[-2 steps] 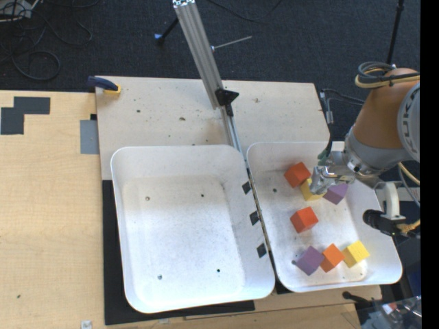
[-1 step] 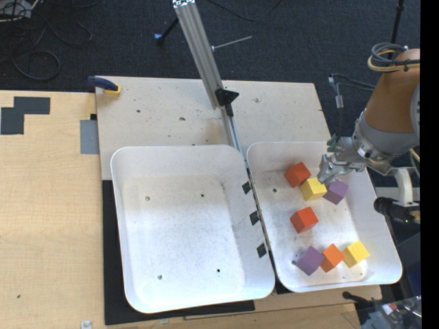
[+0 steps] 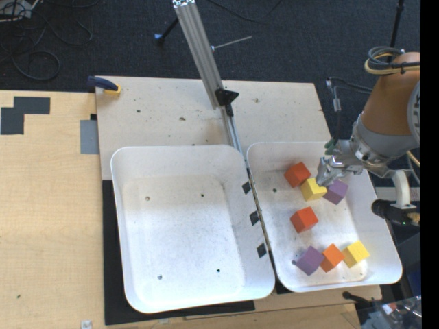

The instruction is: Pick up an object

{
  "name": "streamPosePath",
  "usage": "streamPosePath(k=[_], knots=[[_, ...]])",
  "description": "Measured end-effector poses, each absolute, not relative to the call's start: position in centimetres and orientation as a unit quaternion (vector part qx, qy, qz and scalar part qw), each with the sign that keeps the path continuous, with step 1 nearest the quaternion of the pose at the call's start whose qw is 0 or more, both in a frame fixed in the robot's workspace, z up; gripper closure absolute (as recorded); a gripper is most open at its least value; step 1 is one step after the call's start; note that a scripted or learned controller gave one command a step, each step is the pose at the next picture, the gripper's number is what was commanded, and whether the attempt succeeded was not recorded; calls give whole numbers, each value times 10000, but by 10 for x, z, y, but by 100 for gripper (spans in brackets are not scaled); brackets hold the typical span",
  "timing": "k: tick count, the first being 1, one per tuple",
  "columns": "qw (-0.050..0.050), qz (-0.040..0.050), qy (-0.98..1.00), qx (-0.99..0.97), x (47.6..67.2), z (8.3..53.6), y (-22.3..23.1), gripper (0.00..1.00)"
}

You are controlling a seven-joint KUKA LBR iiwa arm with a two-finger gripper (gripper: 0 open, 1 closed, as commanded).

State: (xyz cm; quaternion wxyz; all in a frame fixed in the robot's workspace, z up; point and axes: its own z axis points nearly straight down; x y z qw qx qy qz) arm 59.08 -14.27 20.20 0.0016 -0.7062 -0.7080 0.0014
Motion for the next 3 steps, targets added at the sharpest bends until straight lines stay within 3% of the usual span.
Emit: streamPosePath(k=[2, 3], knots=[[8, -8, -7086, -7056, 630, 217, -45, 100], [13, -3, -7083, -7059, 632, 224, 1, 100]])
